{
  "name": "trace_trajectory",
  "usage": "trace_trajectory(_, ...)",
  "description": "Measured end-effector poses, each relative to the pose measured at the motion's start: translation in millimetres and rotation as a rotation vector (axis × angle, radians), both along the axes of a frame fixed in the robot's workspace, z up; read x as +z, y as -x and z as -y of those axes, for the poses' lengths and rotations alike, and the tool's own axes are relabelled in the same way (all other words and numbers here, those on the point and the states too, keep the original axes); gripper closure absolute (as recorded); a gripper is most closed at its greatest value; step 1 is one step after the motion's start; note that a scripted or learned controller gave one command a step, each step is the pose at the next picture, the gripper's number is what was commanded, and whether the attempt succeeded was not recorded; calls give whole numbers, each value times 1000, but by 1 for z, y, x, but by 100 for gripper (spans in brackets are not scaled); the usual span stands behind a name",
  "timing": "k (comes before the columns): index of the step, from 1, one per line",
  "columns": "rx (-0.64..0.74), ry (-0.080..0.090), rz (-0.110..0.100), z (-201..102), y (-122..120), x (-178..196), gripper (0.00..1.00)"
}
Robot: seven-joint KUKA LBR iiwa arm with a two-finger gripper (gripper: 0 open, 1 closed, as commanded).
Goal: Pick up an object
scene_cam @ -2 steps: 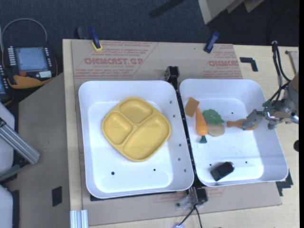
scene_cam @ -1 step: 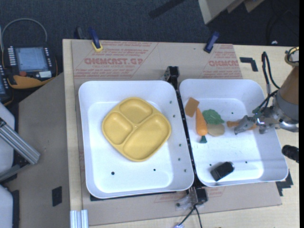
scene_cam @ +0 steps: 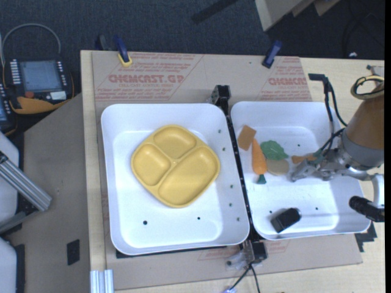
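Observation:
The right bin (scene_cam: 305,118) holds several small items. An orange carrot (scene_cam: 259,159) lies near its left wall, with a tan-orange wedge (scene_cam: 246,137) just above it. Beside the carrot sit a green leafy piece (scene_cam: 273,149) and a pale beige piece (scene_cam: 278,166). A black block (scene_cam: 285,219) rests near the bin's front edge. My gripper (scene_cam: 295,174) reaches in from the right and is low in the bin, just right of the beige piece. A small orange-brown bit (scene_cam: 299,159) lies right above its tip. Nothing visibly sits in its grasp.
The left bin (scene_cam: 116,182) carries a yellow divided plate (scene_cam: 175,165) at its middle. A black divider (scene_cam: 235,157) runs between the bins. Cables (scene_cam: 330,112) hang over the right bin's far right side. The arm's orange band (scene_cam: 368,124) stands above the right rim.

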State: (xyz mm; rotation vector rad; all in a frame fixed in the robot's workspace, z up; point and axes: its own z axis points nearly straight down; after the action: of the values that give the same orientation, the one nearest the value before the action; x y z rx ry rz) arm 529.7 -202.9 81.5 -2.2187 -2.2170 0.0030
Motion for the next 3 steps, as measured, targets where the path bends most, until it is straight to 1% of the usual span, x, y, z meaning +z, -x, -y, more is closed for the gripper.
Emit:
trace_trajectory(1, 1, 4, 7, 1, -2, 14, 100)
trace_trajectory(2, 1, 4, 7, -1, -5, 54, 100)
trace_trajectory(3, 3, 6, 13, -5, -10, 117, 100)
